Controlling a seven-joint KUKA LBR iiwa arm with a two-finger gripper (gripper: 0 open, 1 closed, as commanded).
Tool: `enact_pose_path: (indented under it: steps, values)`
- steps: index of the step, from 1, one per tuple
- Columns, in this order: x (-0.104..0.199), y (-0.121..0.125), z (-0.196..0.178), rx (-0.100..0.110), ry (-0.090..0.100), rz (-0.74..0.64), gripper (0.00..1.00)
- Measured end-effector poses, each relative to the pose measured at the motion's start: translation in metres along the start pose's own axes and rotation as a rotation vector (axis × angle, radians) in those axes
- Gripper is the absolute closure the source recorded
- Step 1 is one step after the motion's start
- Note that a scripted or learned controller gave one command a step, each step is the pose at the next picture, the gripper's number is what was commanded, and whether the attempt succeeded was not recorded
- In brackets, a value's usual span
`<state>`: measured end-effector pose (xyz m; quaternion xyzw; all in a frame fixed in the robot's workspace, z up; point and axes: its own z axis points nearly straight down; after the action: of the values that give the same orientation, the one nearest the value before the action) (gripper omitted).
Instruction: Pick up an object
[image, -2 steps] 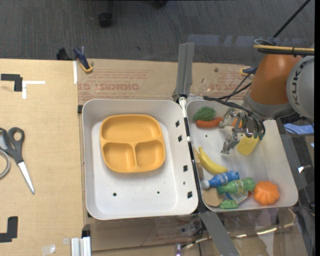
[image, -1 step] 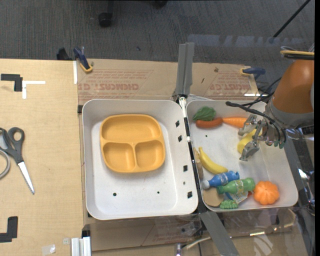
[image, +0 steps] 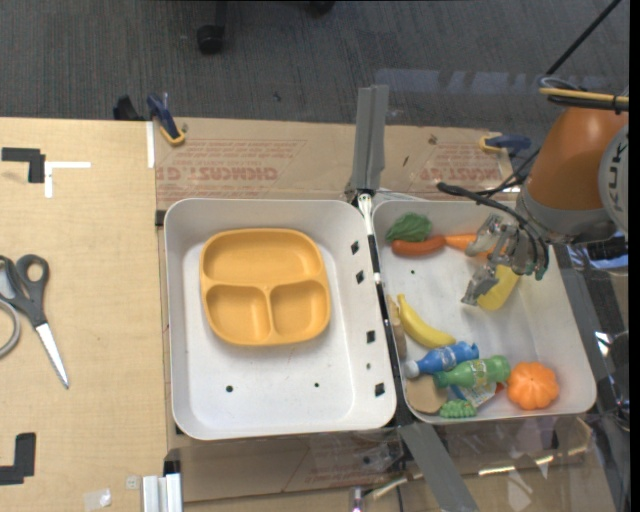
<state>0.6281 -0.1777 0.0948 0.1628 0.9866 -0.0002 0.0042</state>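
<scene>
Gripper (image: 488, 282) sits low in the right bin (image: 575, 330), upper area, with a yellow object (image: 499, 289) right at its fingertips; can't tell if it's clamped on it or just touching. Carrot (image: 420, 244) with green top just left of gripper. Banana (image: 422, 327) below-left. Blue bottle (image: 443, 360), green bottle (image: 475, 373) and orange (image: 533, 385) well below it. Yellow divided plate (image: 266, 285) in the left bin (image: 190, 330), far left.
</scene>
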Motion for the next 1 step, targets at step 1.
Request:
enact_pose_path:
  steps: [1]
  values:
    - [-0.0018, 0.0007, -0.0112, 0.000, -0.007, -0.002, 1.00]
